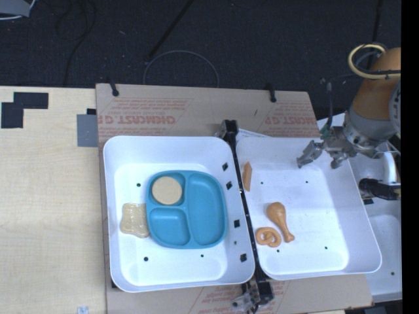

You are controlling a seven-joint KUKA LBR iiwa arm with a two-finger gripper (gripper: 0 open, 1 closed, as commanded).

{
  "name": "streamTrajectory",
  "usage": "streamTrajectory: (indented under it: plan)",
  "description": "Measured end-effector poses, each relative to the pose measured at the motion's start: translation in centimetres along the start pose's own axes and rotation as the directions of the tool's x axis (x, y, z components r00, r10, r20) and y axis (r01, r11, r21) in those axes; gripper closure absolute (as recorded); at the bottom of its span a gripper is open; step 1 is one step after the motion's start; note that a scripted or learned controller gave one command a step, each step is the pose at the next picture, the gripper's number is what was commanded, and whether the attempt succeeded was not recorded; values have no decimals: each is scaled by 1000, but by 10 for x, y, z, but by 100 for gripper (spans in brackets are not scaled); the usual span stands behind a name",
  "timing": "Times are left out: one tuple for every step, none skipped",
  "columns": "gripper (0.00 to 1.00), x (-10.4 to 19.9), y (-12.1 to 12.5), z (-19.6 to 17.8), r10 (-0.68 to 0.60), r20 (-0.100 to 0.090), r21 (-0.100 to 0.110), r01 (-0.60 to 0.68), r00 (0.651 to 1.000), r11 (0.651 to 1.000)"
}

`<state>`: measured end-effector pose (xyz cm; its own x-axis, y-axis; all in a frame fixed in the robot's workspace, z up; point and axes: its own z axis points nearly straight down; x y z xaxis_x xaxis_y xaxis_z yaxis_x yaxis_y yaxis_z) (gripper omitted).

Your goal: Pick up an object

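At the frame's right, the jaws (322,154) seem spread and empty; lower them squarely over the drumstick (280,219), centred.

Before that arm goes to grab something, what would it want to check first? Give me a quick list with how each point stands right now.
1. Something to pick lies in the right bin: ok; a drumstick, a pretzel and a small tan stick lie there.
2. Gripper carries nothing: ok; its fingers stand apart with nothing between them.
3. Gripper over a target: not ok; it is at the bin's upper right edge, away from all three.
4. Drumstick free of neighbours: not ok; the pretzel lies right against it.
5. Tan stick easy to reach: cannot tell; it sits close to the bin's left wall.
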<state>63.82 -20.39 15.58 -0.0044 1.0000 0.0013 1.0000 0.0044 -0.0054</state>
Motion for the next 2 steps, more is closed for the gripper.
streamTrajectory:
  plan:
    - [0,1,2,43,-1,0,1,1,1000,1000]
    - [100,1,3,30,-3,1,-3,3,1000,1000]
